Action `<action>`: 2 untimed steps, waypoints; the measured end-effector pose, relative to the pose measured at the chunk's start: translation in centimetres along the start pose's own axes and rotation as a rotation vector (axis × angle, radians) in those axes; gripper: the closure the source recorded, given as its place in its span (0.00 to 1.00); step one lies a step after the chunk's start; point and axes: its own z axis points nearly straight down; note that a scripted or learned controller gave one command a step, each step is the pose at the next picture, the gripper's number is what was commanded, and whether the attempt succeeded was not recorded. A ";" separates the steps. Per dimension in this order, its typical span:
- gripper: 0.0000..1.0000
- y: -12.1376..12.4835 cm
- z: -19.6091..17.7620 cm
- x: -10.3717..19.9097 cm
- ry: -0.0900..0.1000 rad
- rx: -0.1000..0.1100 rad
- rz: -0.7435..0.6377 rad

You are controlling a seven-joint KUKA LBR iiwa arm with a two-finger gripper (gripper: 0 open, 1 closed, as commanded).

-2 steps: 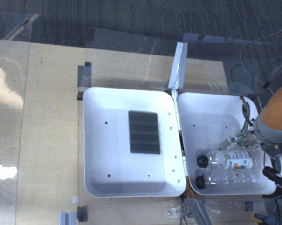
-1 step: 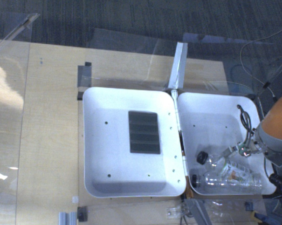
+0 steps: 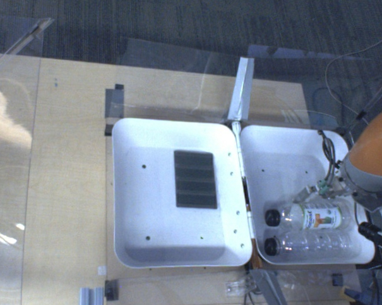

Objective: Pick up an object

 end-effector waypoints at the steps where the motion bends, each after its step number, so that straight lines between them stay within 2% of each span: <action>1: 0.00 -3.0 -0.2 0.4 -0.004 -0.005 -0.155; 2: 0.00 7.9 0.1 3.8 0.007 0.005 -0.267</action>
